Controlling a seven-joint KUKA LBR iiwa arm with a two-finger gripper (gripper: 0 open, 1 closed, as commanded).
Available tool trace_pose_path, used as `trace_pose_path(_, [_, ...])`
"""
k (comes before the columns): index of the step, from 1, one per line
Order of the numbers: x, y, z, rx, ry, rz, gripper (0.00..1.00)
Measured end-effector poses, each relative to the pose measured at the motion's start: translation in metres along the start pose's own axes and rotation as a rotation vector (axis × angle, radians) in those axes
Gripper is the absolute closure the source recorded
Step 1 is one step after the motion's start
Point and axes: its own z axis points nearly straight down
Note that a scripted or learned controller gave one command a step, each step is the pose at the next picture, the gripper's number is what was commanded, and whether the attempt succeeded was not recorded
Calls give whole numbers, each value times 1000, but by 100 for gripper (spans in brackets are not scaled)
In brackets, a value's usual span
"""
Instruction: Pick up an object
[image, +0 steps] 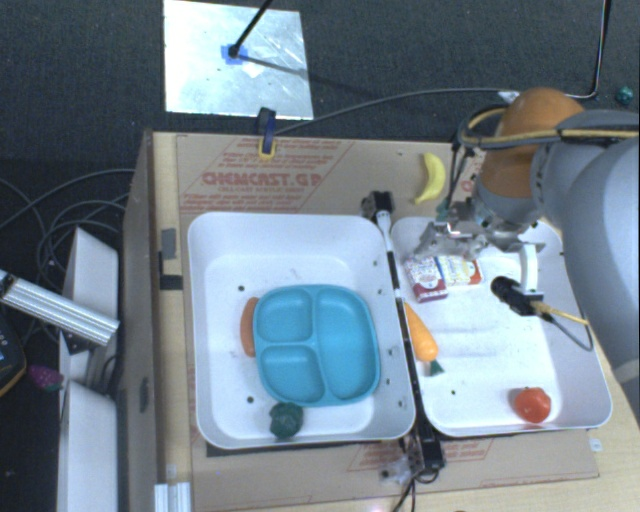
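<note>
From my seat, the left white shallow bin (215, 250) carries a sky-blue divided plastic plate (316, 343), an orange carrot-like piece (247, 326) tucked against the plate's left edge, and a dark green lumpy toy (285, 420) near the front wall. Moving right, a second orange toy carrot (421, 336) lies along the divider in the right white bin (590, 400). Just beyond it sits the small red-and-white printed packet (440, 276), the thing I judge the arm is after, near the back-left corner of that bin. The tool (462, 232) hangs just above the packet's far edge; whether it is spread or pressed together I cannot tell.

The packet looks light, flat and a bit crinkly, likely slippery film, so I would pinch across its short width near the middle. A red tomato-like toy (532, 403) rests at the front right, and a yellow toy banana (433, 178) lies on the bench behind.
</note>
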Motion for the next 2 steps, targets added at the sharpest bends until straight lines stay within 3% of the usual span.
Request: trace_pose_path(2, [11, -12, 2, -17, -4, 1, 0])
